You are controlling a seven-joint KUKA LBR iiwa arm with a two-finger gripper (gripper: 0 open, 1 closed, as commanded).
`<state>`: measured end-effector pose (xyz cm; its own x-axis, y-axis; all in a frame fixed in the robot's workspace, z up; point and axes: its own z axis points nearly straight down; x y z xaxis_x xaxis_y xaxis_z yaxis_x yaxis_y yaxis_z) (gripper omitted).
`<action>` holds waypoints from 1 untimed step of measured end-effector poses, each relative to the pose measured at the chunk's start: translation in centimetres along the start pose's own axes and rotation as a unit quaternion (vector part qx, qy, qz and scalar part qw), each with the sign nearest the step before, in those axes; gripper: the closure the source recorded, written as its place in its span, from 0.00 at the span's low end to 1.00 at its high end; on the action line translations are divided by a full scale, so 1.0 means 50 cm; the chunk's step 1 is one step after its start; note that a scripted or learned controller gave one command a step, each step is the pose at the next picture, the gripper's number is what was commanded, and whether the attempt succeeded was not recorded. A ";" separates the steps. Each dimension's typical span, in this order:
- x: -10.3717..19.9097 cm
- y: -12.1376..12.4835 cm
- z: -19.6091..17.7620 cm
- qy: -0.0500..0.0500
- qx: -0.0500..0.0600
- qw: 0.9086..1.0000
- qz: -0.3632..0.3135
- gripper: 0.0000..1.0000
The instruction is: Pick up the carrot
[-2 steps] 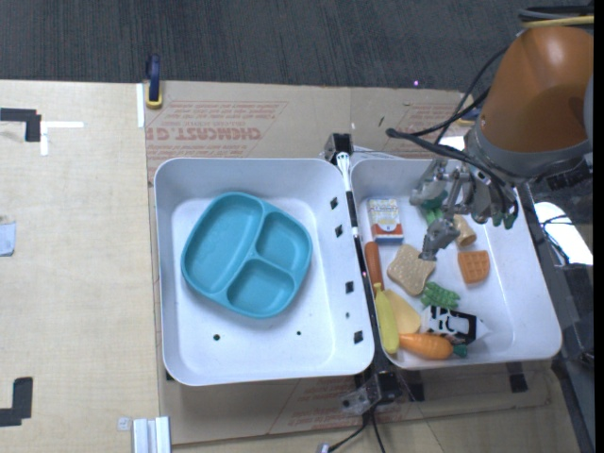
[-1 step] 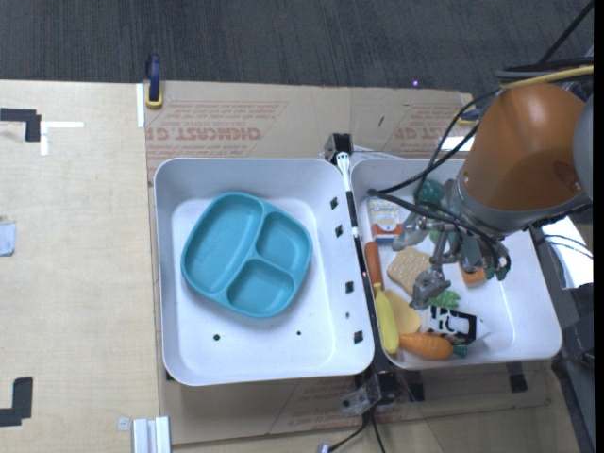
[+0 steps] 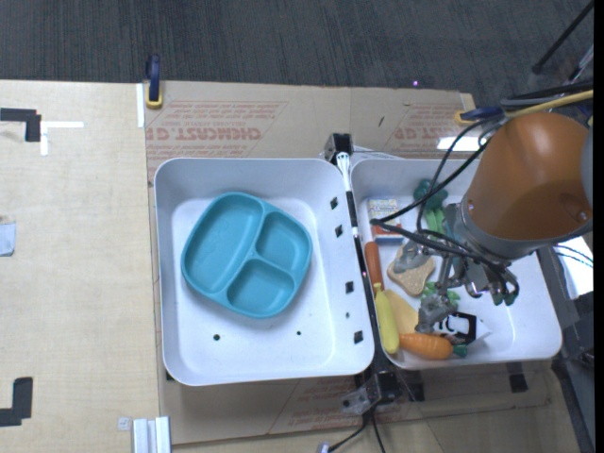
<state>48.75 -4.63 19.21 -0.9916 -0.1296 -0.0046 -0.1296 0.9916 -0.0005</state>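
Note:
The carrot (image 3: 427,345), orange with a green top at its right end, lies near the front edge of the right bin (image 3: 528,333). My gripper (image 3: 442,313) hangs just above and behind it, low over the bin's front part. The arm's orange band (image 3: 530,179) covers much of the bin's right half.
A yellow banana (image 3: 387,321), a red sausage (image 3: 373,262), a slice of toast (image 3: 412,274), a green item (image 3: 433,217) and a small box (image 3: 382,207) crowd the right bin. The left bin (image 3: 189,347) holds a blue divided plate (image 3: 247,254).

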 end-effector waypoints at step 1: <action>-0.131 0.005 0.002 -0.001 0.000 0.984 0.177 0.00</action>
